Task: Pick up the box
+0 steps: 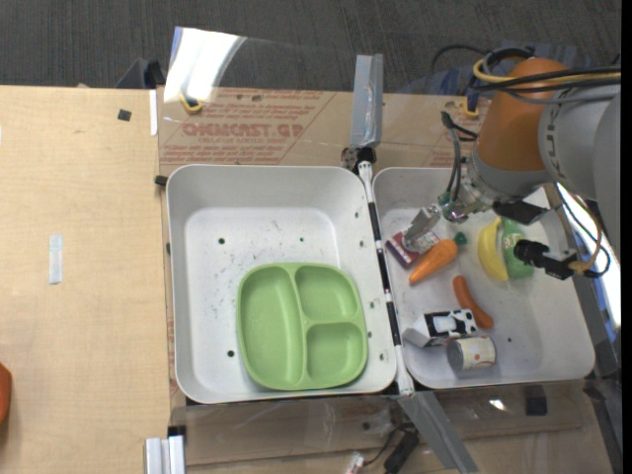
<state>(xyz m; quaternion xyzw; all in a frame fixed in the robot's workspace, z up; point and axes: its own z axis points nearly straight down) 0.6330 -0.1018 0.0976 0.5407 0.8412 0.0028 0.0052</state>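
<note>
Nothing lifted yet: gripper (427, 227) low in right bin (553, 363), just beside red box (401, 250); finger spread cannot tell, box apparently ungrasped. Grasp, lift remain.

One camera sits high above the bench (79, 265) and looks down at a slant. It is far enough away to take in both white bins from rim to rim. The left bin (188, 294) fills the middle of the picture and the right bin (563, 354) sits toward the right edge. The far rims of the bins are higher in the picture and the near rims are close to the bottom edge. The dark floor (296, 18) runs along the top. The arm (553, 136) comes in from the right, and its big body probably hides part of the right bin's far corner.
</note>
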